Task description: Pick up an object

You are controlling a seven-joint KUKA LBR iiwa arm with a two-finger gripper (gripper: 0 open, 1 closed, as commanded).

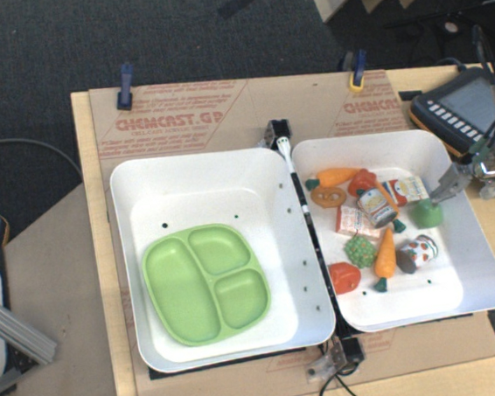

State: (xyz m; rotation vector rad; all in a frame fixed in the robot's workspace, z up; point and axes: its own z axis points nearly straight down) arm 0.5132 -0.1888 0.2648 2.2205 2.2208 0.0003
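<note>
Seemingly the fingers [447, 186] sit just beside the green toy [426, 213]; their grip is unclear.

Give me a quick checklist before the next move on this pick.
1. Gripper over the right bin: ok, it reaches in from the bin's right side, near the rim.
2. Target within reach: ok, the green toy lies just below and left of the gripper.
3. Anything already held: cannot tell, the fingers are too small and blurred.
4. Room around the target: not ok, the white packet and the can lie close beside it.
5. Other picks available: ok, a carrot and a red tomato lie lower in the bin.
6. Left bin: ok, the green tray sits flat inside.
</note>
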